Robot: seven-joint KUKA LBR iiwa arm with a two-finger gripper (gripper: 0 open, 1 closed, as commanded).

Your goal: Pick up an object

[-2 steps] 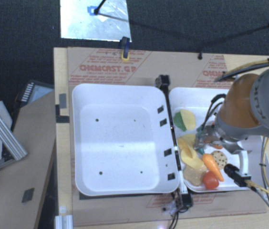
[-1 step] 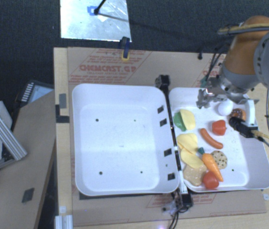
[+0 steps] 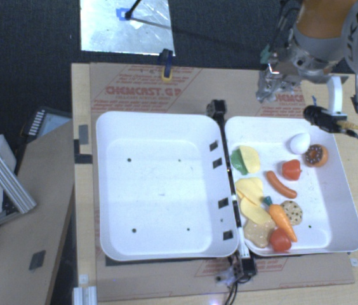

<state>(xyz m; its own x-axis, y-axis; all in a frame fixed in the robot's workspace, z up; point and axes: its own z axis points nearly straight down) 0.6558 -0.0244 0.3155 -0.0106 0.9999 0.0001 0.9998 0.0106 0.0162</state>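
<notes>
Beyond the far rim of the right bin [image 3: 334, 199], the gripper [image 3: 273, 89] hangs over the cardboard sheet [image 3: 141, 88], apart from every item; whether it is open or closed cannot be told. All pickable items lie in the right bin: white egg [image 3: 299, 143] just beside chocolate doughnut [image 3: 315, 155] at the far side; red tomato [image 3: 291, 169] and sausage [image 3: 281, 184] mid-bin; carrot [image 3: 279, 218], cookie [image 3: 291, 213] and yellow slices [image 3: 250, 192] crowded together, touching, near the divider; the left bin [image 3: 160, 189] adjoins.
</notes>
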